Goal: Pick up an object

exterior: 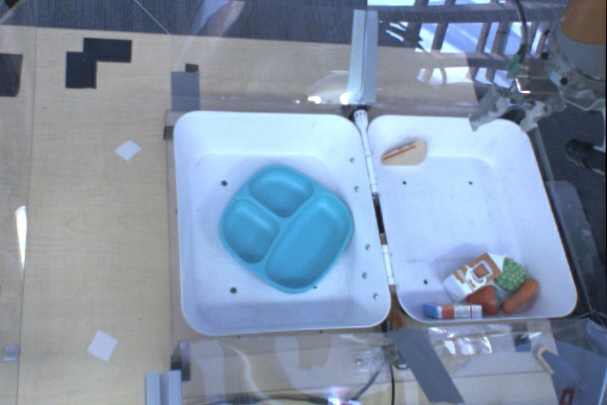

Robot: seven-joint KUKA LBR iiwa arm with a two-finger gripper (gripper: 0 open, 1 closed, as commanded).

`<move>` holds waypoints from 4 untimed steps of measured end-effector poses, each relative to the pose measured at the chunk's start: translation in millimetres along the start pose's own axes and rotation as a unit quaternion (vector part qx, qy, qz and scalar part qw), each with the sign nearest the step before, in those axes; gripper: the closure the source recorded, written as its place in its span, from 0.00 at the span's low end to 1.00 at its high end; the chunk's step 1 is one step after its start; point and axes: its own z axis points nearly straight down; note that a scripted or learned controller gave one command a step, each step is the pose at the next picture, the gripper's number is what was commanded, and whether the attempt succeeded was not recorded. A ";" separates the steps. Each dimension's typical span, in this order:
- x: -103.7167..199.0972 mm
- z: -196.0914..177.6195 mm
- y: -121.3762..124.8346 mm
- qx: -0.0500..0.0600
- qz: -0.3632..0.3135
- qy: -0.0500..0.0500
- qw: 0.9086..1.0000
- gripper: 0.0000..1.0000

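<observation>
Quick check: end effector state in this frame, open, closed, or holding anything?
End effector: cannot be told; it sits above the right bin's far corner, too indistinct to judge.

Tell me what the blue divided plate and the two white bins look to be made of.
Blue divided plate: likely molded plastic, matte, with rounded compartment ridges and uniform colour. Left white bin and right white bin: probably thin formed plastic, smooth, with soft sheen and rounded corners; cannot confirm.

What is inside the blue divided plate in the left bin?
The blue divided plate in the left bin has three compartments, all showing bare blue surface with nothing in them. Whatever lies beneath the plate is covered.
</observation>
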 end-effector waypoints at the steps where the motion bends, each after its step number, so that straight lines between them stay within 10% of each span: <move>1: 9.6 24.7 -0.3 -0.001 -0.070 0.000 0.998 0.00; 3: 63.0 166.0 27.3 0.001 -0.157 -0.002 0.988 0.00; 4: 105.7 71.0 28.2 -0.002 -0.277 0.000 0.961 0.00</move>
